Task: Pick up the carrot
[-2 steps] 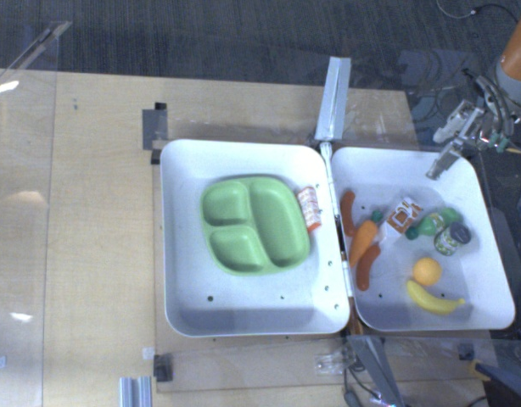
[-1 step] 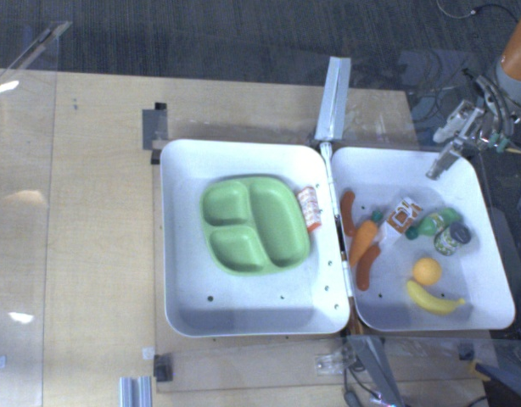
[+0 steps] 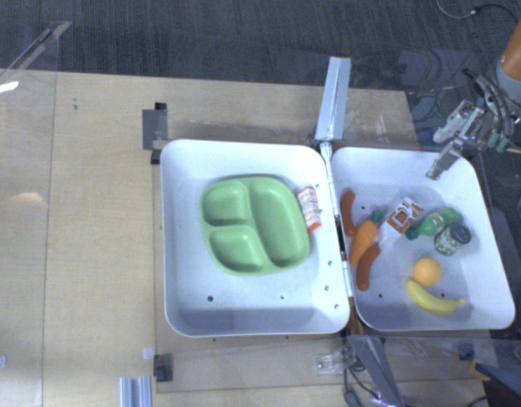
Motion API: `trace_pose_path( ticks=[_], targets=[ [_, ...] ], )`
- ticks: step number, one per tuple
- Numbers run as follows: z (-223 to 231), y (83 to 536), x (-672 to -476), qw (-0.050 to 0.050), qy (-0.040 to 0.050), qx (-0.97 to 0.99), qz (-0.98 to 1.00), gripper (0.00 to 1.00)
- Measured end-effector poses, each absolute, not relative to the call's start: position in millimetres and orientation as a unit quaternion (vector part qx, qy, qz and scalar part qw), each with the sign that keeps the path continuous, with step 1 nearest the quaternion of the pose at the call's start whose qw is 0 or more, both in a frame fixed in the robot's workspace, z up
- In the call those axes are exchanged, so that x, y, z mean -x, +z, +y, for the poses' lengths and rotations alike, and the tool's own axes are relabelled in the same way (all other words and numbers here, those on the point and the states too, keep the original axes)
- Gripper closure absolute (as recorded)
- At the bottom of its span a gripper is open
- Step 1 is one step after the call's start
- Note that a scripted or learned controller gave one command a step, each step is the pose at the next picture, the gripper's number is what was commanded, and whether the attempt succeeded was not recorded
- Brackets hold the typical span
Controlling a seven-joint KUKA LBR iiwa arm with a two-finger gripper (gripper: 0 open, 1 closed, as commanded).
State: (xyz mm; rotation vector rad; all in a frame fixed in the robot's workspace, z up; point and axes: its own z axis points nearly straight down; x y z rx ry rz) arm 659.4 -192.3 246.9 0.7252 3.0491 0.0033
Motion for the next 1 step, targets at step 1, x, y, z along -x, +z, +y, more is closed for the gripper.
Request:
trace_pose_path(
  ticks=[1],
  targets=[
    [-186.4,157.7,-656.8,0.002,0.0014,-0.263,0.965,0.0]
  ],
)
